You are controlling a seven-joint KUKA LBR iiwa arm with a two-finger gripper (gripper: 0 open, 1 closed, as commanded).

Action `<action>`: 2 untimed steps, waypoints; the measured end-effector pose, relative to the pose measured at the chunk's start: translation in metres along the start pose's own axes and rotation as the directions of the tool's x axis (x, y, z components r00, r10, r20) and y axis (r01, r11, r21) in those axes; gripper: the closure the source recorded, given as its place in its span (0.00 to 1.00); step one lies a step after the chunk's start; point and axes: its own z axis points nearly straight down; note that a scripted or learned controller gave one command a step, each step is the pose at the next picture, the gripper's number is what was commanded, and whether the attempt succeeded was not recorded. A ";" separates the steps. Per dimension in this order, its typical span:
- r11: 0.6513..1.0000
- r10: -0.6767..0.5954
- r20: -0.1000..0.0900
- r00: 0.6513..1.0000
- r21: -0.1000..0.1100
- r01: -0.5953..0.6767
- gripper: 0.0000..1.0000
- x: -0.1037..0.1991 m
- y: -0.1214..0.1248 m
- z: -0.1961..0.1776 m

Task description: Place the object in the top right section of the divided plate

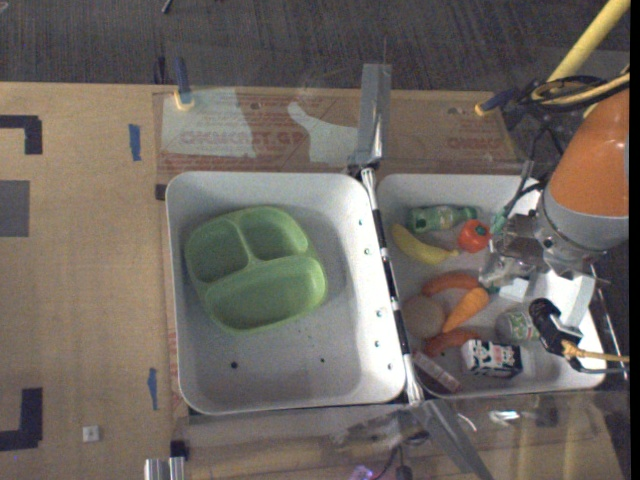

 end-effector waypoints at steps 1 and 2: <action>1.000 0.000 0.000 1.000 0.000 0.000 0.00 0.000 0.000 0.000; 1.000 -0.003 0.001 1.000 0.003 0.003 1.00 0.001 0.001 -0.007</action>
